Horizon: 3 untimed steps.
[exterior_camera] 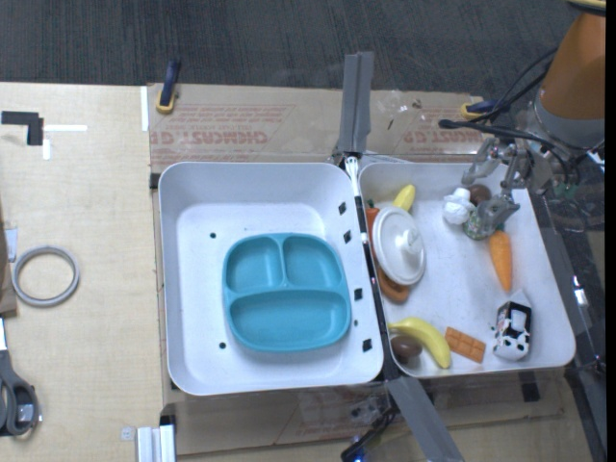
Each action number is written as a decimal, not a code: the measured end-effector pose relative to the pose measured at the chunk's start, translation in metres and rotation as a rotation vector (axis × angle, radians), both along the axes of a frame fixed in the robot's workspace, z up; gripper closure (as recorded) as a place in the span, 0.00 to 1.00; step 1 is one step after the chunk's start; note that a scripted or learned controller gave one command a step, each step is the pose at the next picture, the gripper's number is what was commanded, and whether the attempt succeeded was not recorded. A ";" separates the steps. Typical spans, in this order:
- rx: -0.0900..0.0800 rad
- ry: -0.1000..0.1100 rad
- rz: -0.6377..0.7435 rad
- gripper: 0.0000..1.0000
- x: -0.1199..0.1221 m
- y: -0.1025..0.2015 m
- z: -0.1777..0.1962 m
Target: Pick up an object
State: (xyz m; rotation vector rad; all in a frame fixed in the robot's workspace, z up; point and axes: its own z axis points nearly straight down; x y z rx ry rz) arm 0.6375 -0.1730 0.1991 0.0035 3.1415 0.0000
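My gripper (497, 192) hangs over the far right corner of the right bin (551, 287), its fingers spread open with nothing between them. Just below it lies a grey-green lump (486, 219), and a white bulb-shaped toy (457, 206) sits to its left. An orange carrot (500, 260) lies a little nearer the front. A white lidded pot (398, 245) stands at the bin's left side, with a small yellow piece (405, 197) behind it. Along the front lie a banana (428, 339), an orange block (465, 345) and a black-and-white cow toy (513, 330).
The left bin (183, 287) holds a blue divided plate (286, 292). A grey divider bar (354, 114) runs back from between the bins. On the bench at left lie a grey tape ring (42, 275) and scissors (17, 404). Cables trail behind the arm (577, 75).
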 end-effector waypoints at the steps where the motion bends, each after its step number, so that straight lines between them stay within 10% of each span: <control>1: 0.001 -0.010 -0.058 0.00 -0.022 -0.038 -0.085; 2: 0.005 -0.033 -0.095 0.00 -0.047 -0.038 -0.094; 3: 0.001 0.000 -0.075 0.00 -0.092 -0.048 -0.109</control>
